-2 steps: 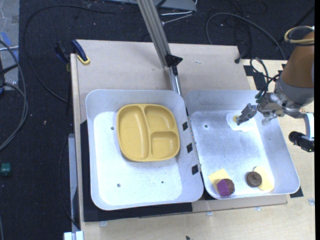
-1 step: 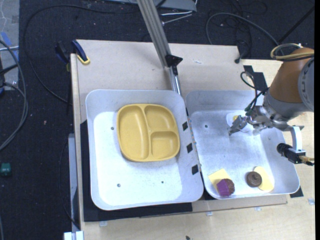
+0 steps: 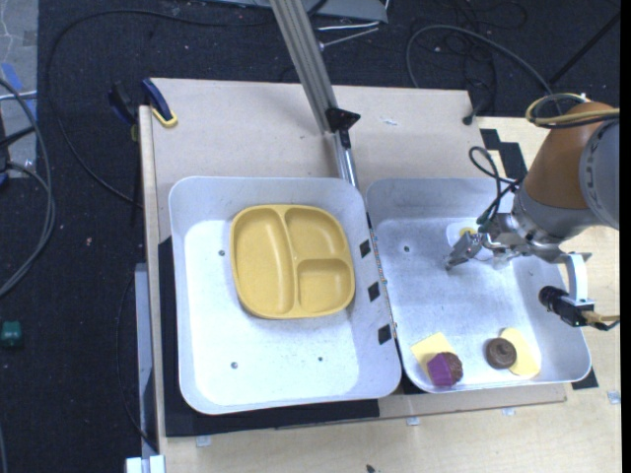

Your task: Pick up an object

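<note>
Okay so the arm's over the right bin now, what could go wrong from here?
The gripper sits far from the purple object and brown disc, so closing here would likely grab nothing. Both objects lie near the right bin's front wall, which may block the approach.

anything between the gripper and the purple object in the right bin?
No. In the camera view the gripper hangs over the right bin, and only bare white bin floor runs down to the purple object, which sits on a yellow piece.
</note>
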### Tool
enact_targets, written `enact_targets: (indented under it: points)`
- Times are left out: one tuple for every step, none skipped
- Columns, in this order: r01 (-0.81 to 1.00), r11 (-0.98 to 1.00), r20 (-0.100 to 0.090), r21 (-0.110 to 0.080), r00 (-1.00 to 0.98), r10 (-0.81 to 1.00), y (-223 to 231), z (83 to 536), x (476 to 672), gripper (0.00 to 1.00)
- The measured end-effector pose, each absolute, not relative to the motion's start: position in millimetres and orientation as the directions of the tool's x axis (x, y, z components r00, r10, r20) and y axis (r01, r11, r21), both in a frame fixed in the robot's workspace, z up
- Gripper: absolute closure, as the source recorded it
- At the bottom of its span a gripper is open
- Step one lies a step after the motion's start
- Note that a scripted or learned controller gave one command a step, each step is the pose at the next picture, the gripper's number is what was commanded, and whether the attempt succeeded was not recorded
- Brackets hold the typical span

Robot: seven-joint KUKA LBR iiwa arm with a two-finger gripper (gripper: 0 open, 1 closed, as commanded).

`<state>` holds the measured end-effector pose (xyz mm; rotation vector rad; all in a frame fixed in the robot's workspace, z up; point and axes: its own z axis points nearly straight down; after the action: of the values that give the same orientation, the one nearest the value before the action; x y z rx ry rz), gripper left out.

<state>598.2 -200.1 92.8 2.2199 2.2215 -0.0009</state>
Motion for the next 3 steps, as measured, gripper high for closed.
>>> enact_targets:
  points:
    - [1.000, 0.001, -0.002, 0.003, -0.001, 1.000, -200, 103, 598.8, 1.00]
    - [1.000, 0.001, -0.001, 0.003, -0.001, 1.000, -202, 164, 596.7, 1.00]
    - [1.000, 0.003, -0.002, 0.003, -0.003, 1.000, -211, 215, 602.6, 1.00]
